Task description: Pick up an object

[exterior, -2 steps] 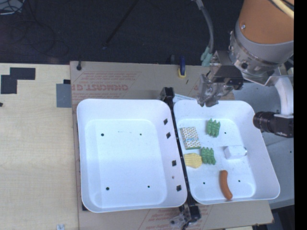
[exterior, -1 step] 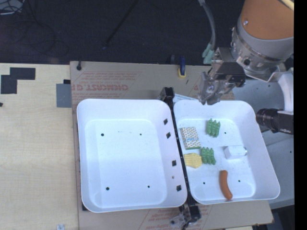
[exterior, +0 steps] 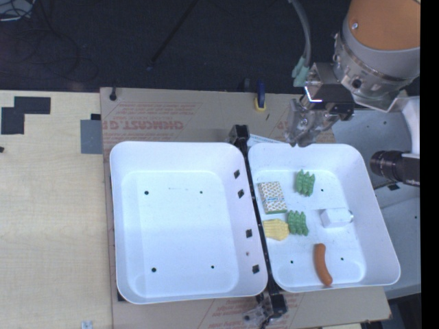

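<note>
Gripper (exterior: 302, 133) of the grey arm hangs above the far rim of the right shallow white bin (exterior: 374, 252); finger state cannot be determined. Bin contents: checkered box (exterior: 272, 197), yellow corn piece (exterior: 276, 229), two green knobbly pieces (exterior: 304, 182) (exterior: 297, 222), white block (exterior: 335, 217), orange sausage (exterior: 322, 264), all well apart from the gripper

The arm (exterior: 381, 40) is cut off by the top and right edges, so only its orange band and grey wrist can be seen. The tool (exterior: 304, 130) hangs over the far rim of the right bin (exterior: 384, 252), too blurred and dark to tell how its tips stand. A small clip-like thing (exterior: 264, 314) at the bottom edge, where the bins meet, is too small to make out.
</note>
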Action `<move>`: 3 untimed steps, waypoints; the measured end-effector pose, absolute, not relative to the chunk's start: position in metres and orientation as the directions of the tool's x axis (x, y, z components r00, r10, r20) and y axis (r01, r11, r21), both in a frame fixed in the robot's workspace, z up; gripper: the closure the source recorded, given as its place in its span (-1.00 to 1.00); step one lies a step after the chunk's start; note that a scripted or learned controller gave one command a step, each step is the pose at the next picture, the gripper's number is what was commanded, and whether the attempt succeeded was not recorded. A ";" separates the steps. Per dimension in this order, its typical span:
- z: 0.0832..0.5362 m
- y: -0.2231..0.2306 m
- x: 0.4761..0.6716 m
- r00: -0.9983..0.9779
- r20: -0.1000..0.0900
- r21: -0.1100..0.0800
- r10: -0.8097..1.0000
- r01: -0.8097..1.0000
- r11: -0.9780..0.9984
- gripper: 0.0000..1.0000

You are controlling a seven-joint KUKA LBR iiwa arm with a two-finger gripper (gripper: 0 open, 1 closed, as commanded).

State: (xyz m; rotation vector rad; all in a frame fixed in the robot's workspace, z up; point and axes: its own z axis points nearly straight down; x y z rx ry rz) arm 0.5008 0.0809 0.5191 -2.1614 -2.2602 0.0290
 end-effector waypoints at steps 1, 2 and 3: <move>0.489 0.098 0.475 -0.002 -0.001 -0.007 1.000 1.000 0.002 1.00; 0.500 0.099 0.476 -0.006 -0.001 -0.007 1.000 1.000 0.006 1.00; 0.509 0.099 0.476 -0.012 -0.001 -0.010 1.000 1.000 0.012 1.00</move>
